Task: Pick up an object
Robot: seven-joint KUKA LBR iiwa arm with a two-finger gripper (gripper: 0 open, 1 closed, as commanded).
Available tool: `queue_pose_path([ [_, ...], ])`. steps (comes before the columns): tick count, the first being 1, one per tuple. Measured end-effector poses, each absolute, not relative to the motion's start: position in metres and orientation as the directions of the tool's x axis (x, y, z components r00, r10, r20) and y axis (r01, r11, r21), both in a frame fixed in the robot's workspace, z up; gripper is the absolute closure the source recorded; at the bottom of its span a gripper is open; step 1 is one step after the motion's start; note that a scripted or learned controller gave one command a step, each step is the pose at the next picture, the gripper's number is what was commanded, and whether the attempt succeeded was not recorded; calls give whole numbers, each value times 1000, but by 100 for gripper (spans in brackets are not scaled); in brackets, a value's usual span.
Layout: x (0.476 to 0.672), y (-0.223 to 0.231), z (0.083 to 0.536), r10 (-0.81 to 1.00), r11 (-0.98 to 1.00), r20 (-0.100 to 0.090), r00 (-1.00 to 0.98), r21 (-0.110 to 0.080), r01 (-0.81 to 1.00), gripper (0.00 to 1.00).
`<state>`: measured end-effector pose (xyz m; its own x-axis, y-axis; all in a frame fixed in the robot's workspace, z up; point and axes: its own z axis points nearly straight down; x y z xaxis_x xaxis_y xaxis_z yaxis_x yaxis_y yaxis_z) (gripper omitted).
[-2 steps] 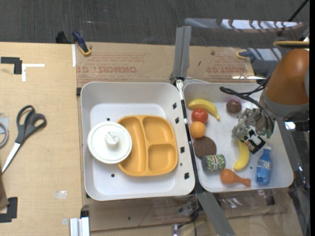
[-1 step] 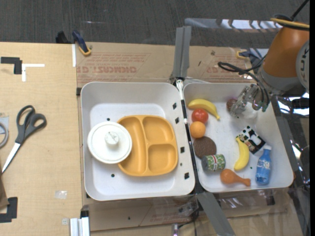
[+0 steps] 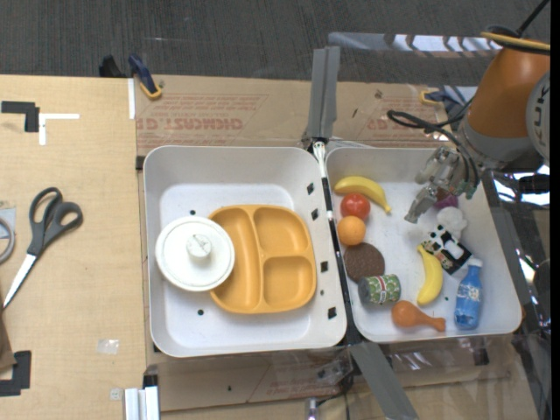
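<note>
Claw point(image 3: 430, 191) above the right bin point(image 3: 507, 322)
We see its metal fingers spread, gripping nothing, near a curved yellow banana point(image 3: 362, 188) and a smooth red tomato point(image 3: 354, 205).

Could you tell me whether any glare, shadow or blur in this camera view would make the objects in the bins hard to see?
In the camera view, lighting is even and soft; the yellow tray and white lid are sharp, with faint shadows. The claw looks slightly blurred against the right bin; bright glare streaks the metal frame behind it.

Glossy white plastic bins point(image 3: 157, 322) sat on a matt, pale wood counter point(image 3: 70, 322); the yellow divided tray point(image 3: 271, 274) looked smooth plastic, the scissors point(image 3: 39, 234) black-handled with metal blades.
</note>
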<state>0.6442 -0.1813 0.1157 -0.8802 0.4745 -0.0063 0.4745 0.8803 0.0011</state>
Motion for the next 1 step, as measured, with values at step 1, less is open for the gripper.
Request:
queue_pose_path([
  [1, 588, -217, 94, 567, 824, -1, -824, 6, 567, 0],
])
